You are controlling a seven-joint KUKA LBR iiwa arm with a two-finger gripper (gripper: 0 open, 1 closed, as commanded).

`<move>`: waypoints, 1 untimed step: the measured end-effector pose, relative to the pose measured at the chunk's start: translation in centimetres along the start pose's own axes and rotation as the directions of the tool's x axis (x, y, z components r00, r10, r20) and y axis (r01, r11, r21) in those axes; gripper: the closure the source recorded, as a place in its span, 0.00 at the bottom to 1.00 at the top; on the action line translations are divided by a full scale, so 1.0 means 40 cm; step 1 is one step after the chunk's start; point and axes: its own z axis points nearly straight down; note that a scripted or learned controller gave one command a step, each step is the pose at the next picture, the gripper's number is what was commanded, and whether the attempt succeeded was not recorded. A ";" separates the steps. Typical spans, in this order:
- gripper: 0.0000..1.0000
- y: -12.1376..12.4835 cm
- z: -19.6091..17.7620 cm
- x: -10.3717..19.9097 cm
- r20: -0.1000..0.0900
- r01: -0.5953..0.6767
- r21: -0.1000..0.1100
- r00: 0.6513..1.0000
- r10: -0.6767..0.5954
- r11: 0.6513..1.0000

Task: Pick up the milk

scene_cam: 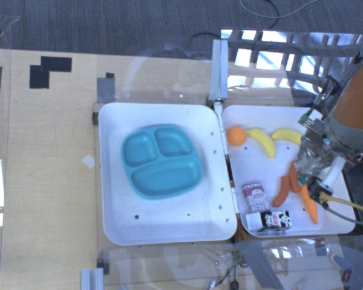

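A blue divided plate [162, 161] sits in the left bin [112, 222]. In the right bin [342, 225], the milk [274, 220], a small black-and-white carton, lies at the near edge beside a red-labelled packet [255, 197]; no writing is readable. The gripper [308, 173] hangs over the carrots [310, 204]; its jaw state cannot be told.

A robot lab: a wooden bench [42, 162] with white bins [109, 222], grey carpet [109, 11] and a loose cable [272, 5] at 12 o'clock.
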 end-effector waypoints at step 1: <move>1.00 -0.188 -0.150 0.189 -0.001 0.037 -0.001 0.999 -0.037 0.999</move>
